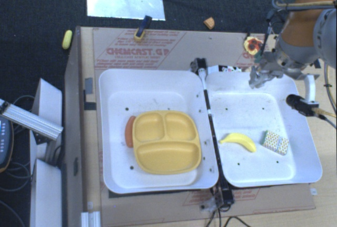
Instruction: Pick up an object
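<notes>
Curved smooth banana (238, 141), checkered block (276, 142)

Bench (158, 44) — bearing left bin (113, 115) and right bin (305, 152), touching.

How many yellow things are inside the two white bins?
2. A divided yellow plate sits in the left bin, and a banana lies in the right bin. More could be hidden under the plate.
</notes>
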